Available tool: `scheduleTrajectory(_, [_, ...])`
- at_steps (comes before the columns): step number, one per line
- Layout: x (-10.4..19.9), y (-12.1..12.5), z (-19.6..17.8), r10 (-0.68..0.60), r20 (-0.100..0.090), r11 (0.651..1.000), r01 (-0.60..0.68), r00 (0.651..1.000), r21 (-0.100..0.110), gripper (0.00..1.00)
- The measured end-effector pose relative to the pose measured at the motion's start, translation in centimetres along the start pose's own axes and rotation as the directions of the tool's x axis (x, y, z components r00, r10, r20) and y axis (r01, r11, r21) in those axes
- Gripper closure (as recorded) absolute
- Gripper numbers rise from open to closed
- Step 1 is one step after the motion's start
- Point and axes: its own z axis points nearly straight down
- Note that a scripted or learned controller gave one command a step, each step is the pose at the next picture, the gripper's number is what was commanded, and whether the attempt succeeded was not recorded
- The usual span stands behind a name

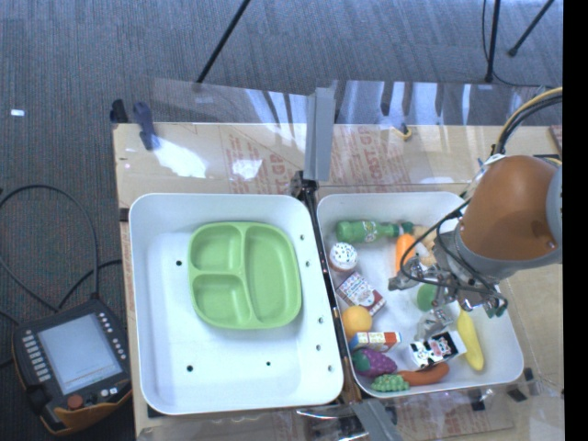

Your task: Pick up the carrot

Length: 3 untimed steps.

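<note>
The carrot (404, 249) is a small orange piece lying in the right bin (511, 364), near its upper middle, just right of a green bottle (372, 231). My gripper (432, 292) hangs over the right half of that bin, a little below and to the right of the carrot. The orange-banded wrist (508, 211) covers the bin's right side. A green round item (425, 296) lies right under the gripper. I see nothing of the carrot inside the gripper.
The right bin also holds a spotted white jar (343, 256), a small carton (359, 292), an orange (356, 320), a banana (470, 340), a black-and-white carton (434, 348) and a red sausage (424, 375). In the left bin (156, 338) lies a green divided plate (246, 274).
</note>
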Motion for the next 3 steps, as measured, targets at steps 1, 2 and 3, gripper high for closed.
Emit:
scheduleTrajectory(1, [-4.2,-2.7,1.6,0.199,-0.008,0.98,-0.199,0.98,-0.002,0.0])
scheduleTrajectory(2, [-4.5,-2.5,0.6,0.194,-0.005,0.981,-0.194,0.981,-0.003,1.0])
scheduleTrajectory(3, [-6.4,-0.1,-14.9,0.257,0.007,0.966,-0.257,0.966,0.001,1.0])
